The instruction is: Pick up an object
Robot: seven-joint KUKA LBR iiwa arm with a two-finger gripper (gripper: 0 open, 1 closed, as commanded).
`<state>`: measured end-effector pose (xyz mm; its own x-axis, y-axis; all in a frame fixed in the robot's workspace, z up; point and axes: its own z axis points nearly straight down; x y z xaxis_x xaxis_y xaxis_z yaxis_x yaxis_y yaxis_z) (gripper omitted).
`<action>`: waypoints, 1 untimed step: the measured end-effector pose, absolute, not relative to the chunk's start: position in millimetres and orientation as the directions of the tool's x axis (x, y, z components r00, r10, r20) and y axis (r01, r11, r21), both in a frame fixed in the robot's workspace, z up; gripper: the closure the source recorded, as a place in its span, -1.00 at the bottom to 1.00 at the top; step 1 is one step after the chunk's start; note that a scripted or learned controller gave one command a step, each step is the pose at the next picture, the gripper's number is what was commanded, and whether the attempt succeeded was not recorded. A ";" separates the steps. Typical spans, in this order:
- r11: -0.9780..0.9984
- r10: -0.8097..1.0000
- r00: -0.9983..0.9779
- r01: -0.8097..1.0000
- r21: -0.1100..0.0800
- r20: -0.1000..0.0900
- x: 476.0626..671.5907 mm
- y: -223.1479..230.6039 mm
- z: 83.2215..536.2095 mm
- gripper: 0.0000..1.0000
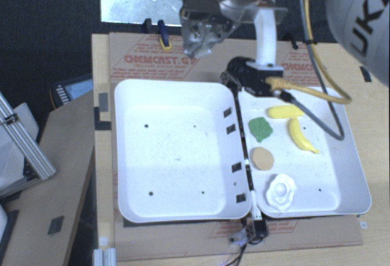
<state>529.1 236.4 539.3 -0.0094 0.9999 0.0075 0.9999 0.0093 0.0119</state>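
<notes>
My gripper (198,45) hangs high above the back edge of the left bin (131,97), over the cardboard behind it, with nothing visible between its fingers. In the right bin (353,188) lie a green leaf-shaped piece (261,129), a tan round piece (262,158), a white fried-egg shape (280,191), a yellow banana (301,136) and a yellow corn-like piece (284,111). All of them lie well to the right of and below the gripper in the view.
A cardboard sheet (146,57) lies under both bins. A blue and yellow clamp (164,35) sits at its back edge. A metal frame (24,143) stands at the left. A cable bundle (250,235) lies at the front between the bins.
</notes>
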 end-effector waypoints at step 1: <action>0.009 1.000 -0.009 1.000 0.004 0.003 531.1 234.5 543.4 1.00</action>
<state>531.1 234.5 543.4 -0.0090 1.0000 0.0028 0.9999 0.0090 0.0045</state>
